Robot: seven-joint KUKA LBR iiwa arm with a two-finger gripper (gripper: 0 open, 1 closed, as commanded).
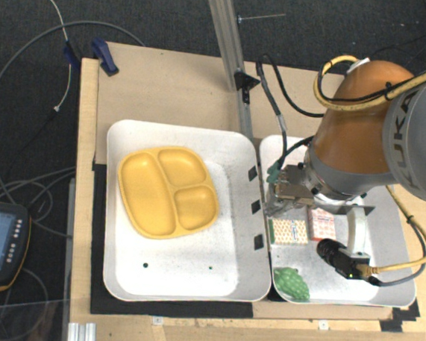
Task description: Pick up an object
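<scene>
Reaching looked like the step in hand: the arm [366,136] hung low over the right bin [388,295], with the pincer [289,192] near that bin's left wall. Whether the pincer was apart or together could not be told, as the wrist hid it.

Possible picks lay in the right bin: a patterned card [289,231] just below the pincer, a second red-and-white card [322,223] beside it, and a green lumpy toy [292,284] in the bin's near-left corner. Nothing appeared to be gripped yet. The next move, by my judgement, called for a short descent onto the nearest card, which lies flat and may be hard to pinch.

A yellow divided plate [167,192] sat in the left bin [187,283], well apart. The bin wall and the cables [406,263] near the wrist could crowd the approach.
</scene>
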